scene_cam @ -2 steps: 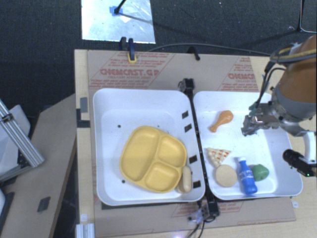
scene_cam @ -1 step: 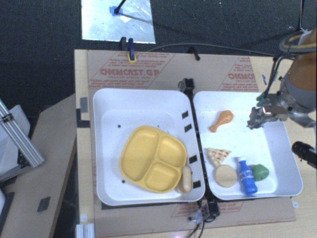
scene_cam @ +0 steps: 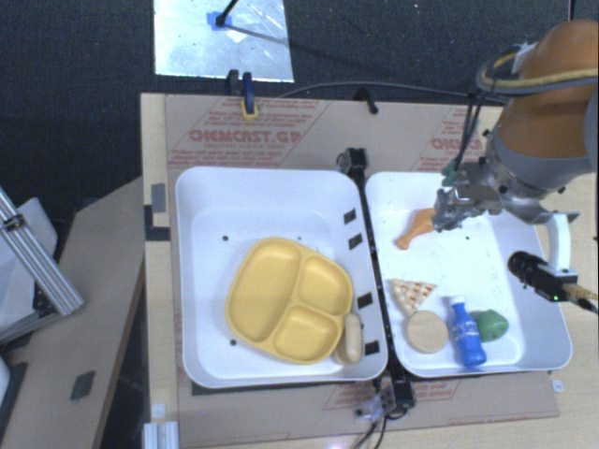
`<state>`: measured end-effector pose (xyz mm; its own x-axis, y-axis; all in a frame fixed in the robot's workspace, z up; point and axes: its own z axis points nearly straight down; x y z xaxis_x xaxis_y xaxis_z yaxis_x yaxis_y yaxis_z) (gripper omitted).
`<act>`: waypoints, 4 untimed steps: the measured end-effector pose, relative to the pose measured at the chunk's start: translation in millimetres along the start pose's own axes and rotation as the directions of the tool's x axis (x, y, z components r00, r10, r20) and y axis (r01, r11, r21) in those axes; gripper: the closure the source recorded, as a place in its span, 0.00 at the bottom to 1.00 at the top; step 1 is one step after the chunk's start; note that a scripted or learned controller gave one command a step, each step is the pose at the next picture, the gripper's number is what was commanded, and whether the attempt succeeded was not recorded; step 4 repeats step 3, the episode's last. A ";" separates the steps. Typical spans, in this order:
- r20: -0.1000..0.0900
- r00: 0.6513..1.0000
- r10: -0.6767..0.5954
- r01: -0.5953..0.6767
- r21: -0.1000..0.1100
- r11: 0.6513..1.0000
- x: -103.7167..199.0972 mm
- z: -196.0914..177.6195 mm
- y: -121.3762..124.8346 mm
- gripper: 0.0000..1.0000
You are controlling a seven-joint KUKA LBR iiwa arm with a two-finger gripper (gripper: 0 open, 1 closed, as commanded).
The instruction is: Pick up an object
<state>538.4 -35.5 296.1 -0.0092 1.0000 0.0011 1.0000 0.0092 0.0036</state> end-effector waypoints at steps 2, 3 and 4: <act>0.000 1.000 0.000 0.000 0.003 1.000 89.0 39.5 52.2 1.00; 0.000 1.000 0.001 -0.001 0.001 1.000 133.9 48.2 74.9 1.00; 0.000 1.000 0.001 -0.001 0.001 1.000 133.9 48.2 74.9 1.00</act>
